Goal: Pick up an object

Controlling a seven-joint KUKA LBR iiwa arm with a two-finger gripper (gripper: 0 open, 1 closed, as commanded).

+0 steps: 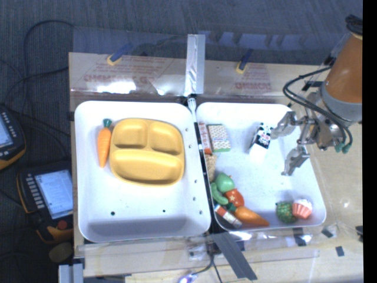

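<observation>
Reaching in from the right, arm point(344, 69) bent over the right bin point(318, 184). End effector point(288, 147) spread wide, grasping nothing, above bare floor near the right wall. Just left, apart: small black-and-white carton point(261, 137). Toy vegetables point(232, 202) crowding the near-left corner; cupcake point(302, 208) near-right.

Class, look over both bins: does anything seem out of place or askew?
Mildly. The carrot lies beside the yellow tray in the left bin, not in a compartment. In the right bin, toy foods are heaped against the dividing wall.
</observation>
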